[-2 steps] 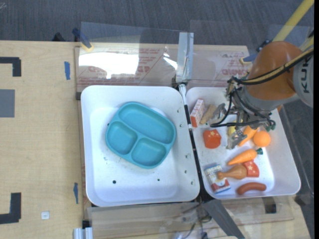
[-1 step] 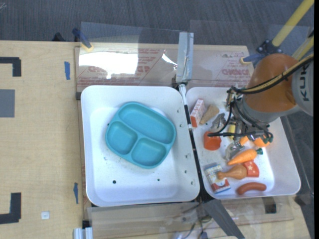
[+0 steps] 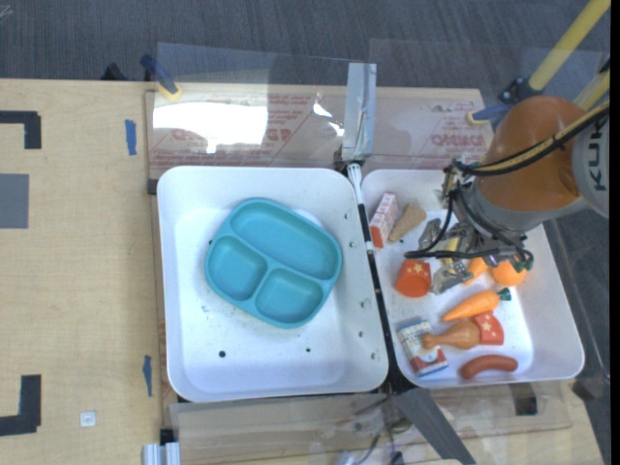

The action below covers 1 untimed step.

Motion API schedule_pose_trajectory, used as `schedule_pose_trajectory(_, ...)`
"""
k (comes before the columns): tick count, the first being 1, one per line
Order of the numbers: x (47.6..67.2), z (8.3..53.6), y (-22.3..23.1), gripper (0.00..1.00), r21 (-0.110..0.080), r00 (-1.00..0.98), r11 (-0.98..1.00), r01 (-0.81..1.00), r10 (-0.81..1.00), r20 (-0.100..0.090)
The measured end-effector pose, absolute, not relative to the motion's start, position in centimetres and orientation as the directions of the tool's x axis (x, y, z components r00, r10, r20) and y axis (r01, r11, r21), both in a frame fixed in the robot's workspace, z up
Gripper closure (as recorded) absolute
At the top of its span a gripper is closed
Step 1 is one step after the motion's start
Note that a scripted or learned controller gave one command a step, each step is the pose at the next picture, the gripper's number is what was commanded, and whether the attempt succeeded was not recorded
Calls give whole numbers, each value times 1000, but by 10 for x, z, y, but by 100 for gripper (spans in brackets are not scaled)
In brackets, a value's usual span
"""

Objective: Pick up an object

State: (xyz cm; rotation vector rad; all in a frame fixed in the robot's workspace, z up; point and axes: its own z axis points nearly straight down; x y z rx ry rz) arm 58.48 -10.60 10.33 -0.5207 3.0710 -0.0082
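Note:
The right bin [image 3: 552, 356] holds several toy foods: a red-and-white carton [image 3: 384, 217], a tan wedge [image 3: 408, 221], a red pepper-like piece [image 3: 414, 277], a carrot [image 3: 474, 304], a chicken drumstick [image 3: 453, 336], a small orange fruit [image 3: 507, 273], a red piece [image 3: 490, 329], a sausage [image 3: 489, 364] and a small printed box [image 3: 422, 348]. My gripper [image 3: 451, 272] hangs low over the middle of this bin, between the red pepper piece and the orange fruit, just above the carrot. Cables and the wrist cover much of it.
The left bin [image 3: 184, 211] holds a blue three-compartment plate [image 3: 273, 261]. A clear plastic sheet and a metal bracket [image 3: 359, 114] stand at the back between the bins. The wooden bench [image 3: 68, 260] extends to the left.

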Motion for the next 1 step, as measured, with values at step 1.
schedule_pose_trajectory(1,630,162,-229,100,-12,-893,893,-450,-450,-10)
